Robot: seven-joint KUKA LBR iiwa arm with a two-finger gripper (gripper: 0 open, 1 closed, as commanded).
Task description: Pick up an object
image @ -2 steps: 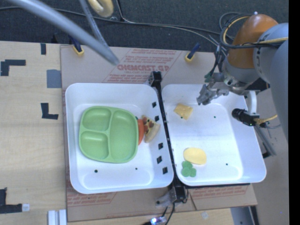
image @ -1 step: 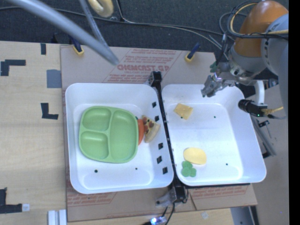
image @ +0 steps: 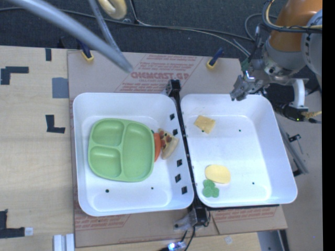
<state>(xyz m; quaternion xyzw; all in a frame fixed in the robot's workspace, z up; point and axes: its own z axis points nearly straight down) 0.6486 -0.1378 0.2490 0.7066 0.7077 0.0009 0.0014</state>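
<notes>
Arm poised over the right bin's [image: 280, 156] far corner, nothing picked yet.
Whether the gripper [image: 239, 94] is open cannot be told; the yellow cracker-like piece [image: 204, 124] lies nearest, likely the target.

**A robot laboratory, not a home**

The scene is looking like a research lab. An industrial arm [image: 293, 14] with an orange band is reaching over a wooden table [image: 31, 140] that is carrying black tape marks [image: 51, 123]. Two white bins [image: 235, 104] are sitting on printed cardboard [image: 157, 72], held by clamps [image: 214, 61]. Loose cables [image: 209, 35] are running across a dark floor behind.
</notes>
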